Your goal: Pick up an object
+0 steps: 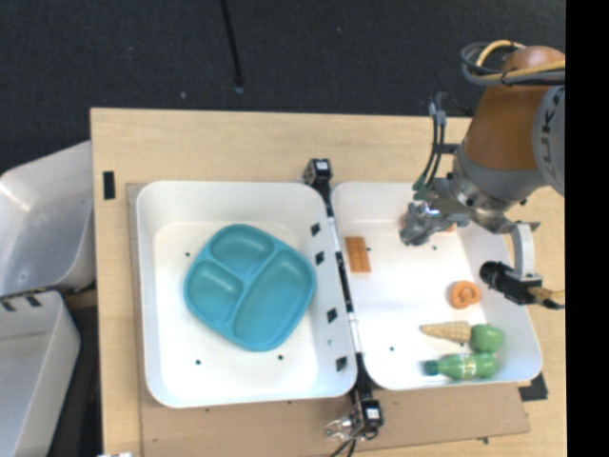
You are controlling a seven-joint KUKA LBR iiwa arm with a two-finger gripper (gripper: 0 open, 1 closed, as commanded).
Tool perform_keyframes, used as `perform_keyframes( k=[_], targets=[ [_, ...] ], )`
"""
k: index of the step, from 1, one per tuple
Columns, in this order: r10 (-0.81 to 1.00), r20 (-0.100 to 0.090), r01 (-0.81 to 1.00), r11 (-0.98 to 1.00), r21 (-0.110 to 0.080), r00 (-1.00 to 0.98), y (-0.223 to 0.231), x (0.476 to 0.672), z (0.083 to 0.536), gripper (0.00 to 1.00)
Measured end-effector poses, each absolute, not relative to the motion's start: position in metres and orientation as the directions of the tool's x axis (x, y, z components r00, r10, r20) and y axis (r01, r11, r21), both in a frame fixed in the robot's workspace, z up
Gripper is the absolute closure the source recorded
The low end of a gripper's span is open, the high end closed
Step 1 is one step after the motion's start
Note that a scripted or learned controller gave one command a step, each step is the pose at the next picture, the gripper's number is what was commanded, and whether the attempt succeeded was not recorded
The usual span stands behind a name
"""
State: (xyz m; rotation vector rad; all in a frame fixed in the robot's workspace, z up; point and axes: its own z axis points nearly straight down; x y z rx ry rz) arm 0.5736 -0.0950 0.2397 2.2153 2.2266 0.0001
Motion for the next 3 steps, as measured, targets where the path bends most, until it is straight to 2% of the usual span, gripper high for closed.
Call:
perform_keyframes(
  k=[2,3],
  targets=[
    [1.0,0.0,1.0,0.007,0.001,-0.007,0.022,0.594,0.243,1.0],
    [1.0,0.002,1.0,0.008,0.001,-0.008,0.083,0.597,0.249,1.0]
  ],
)
